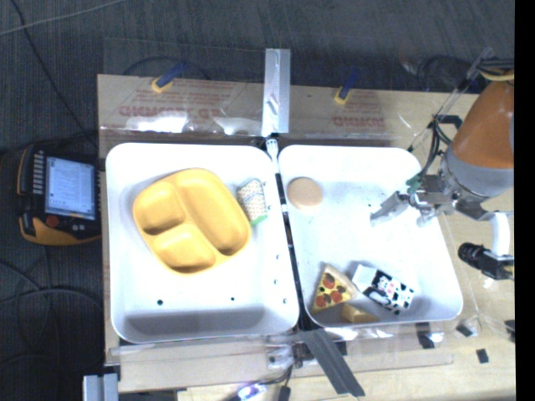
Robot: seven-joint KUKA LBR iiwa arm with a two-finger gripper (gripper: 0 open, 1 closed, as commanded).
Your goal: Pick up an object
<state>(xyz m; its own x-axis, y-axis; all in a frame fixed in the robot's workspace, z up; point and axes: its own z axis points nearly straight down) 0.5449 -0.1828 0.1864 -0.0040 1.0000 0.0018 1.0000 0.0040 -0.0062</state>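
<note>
This is a robotics lab or test cell rather than a home. A wooden bench [376, 107] carries two white bins [201, 324], with the grey and orange robot arm [485, 140] at their right. Left of the bins a teach pendant [60, 192] with a lit screen lies on dark carpet [84, 23], where loose cables [50, 19] trail.

The gripper [399, 206] hung over the right bin [435, 249], its fingers spread apart with nothing between them. Left of the jaws lay a round tan cookie [305, 192]. Below them, near the front wall, sat a pizza slice [333, 289] beside a black-and-white block [389, 291]. Far left of the jaws, the left bin [125, 307] held a yellow divided tray [191, 218].
</note>
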